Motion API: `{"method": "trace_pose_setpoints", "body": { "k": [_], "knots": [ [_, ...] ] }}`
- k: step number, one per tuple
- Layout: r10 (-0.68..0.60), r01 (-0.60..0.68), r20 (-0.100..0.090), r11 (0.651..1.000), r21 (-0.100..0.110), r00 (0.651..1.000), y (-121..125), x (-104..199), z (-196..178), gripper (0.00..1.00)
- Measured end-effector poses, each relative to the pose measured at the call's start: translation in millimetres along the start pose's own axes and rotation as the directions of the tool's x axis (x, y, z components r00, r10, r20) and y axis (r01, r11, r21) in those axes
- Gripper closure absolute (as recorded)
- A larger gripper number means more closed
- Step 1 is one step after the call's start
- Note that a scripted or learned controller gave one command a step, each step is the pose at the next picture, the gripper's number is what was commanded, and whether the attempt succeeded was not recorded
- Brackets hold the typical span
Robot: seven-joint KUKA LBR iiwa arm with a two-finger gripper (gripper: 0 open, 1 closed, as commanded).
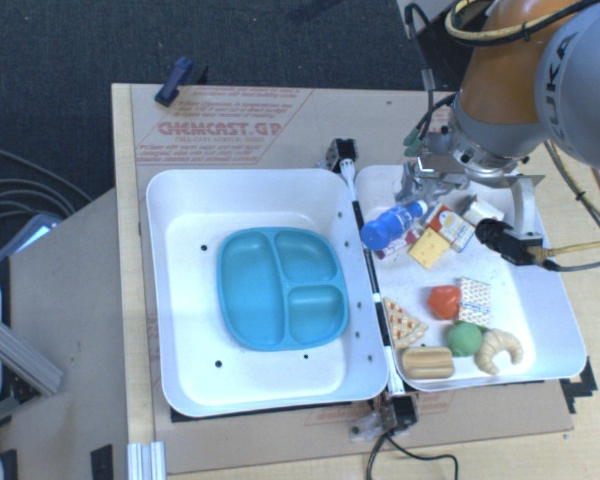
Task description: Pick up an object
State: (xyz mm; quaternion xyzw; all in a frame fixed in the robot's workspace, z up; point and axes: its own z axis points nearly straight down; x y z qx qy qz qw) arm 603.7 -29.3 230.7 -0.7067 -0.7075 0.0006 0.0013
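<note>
Several toys crowd the gripper (427,183), whose grip cannot be told, above the blue bottle (391,226); it may roll aside

- My tool (420,183) looks like bare grey metal, faintly shiny.
- Just beneath it, the bottle (392,225) is clear glossy plastic with a blue cap.
- Both bins (170,268) are smooth white plastic, slightly glossy.
- Farther from my tool, the blue tray (280,288) is matt plastic.
- The surface (220,128) looks like matt printed cardboard.

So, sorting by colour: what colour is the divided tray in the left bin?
Light blue tray, seen in the camera view.
</note>
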Motion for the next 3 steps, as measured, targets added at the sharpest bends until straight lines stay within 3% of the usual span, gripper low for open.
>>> {"method": "trace_pose_setpoints", "body": {
  "k": [1,2,3],
  "knots": [
    [0.000,0.000,0.001,1.000,-0.004,1.000,-16.0,12.2,-29.7,1.00],
    [0.000,0.000,0.000,1.000,0.001,1.000,-39.0,74.7,-3.8,1.00],
    [0.002,-0.002,0.001,1.000,0.001,1.000,-62.4,53.4,-22.1,1.00]
  ]
}}
